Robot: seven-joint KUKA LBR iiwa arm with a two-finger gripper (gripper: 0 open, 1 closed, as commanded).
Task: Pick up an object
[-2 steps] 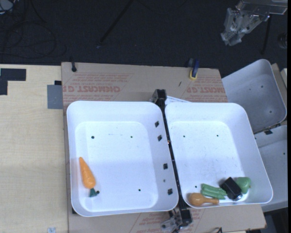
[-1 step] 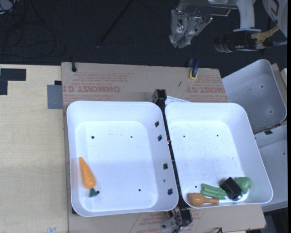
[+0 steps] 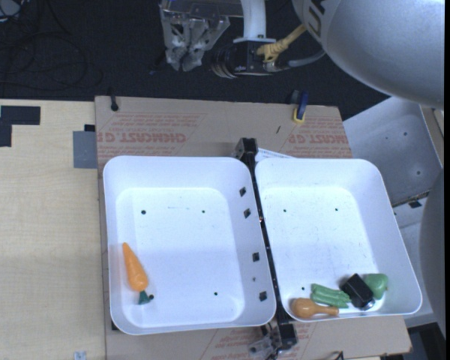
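Left shallow white plastic bin [image 3: 120,193]: one orange toy carrot with green stub [image 3: 134,270] near its front-left corner.

Right shallow white plastic bin [image 3: 386,201]: front-right cluster of tan pear-shaped toy [image 3: 312,308], green ridged pod [image 3: 330,296], small black block [image 3: 358,290], green rounded piece [image 3: 377,282].

Two-finger metal gripper [image 3: 186,47] raised behind bins, nothing between its parts; grip state unclear.
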